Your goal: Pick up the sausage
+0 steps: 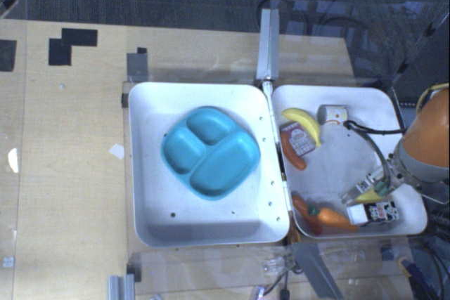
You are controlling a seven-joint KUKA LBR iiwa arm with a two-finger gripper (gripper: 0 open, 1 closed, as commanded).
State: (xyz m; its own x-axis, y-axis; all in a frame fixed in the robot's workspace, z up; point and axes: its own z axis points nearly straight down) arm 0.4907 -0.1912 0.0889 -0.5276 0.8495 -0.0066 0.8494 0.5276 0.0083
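The sausage (296,145) is a red-brown link with a printed label across its middle. It lies at the left side of the right bin (351,96), just under a yellow banana (304,123). My gripper (370,199) hangs low over the bin's front right corner, well to the right of the sausage and apart from it. Nothing can be seen in its grasp. The arm's orange band (430,131) shows at the view's right edge.
An orange carrot (332,216) lies along the right bin's front wall, left of the gripper. A small grey block (332,114) sits at the back with a black cable running from it. The left bin (148,172) holds a blue divided plate (211,152).
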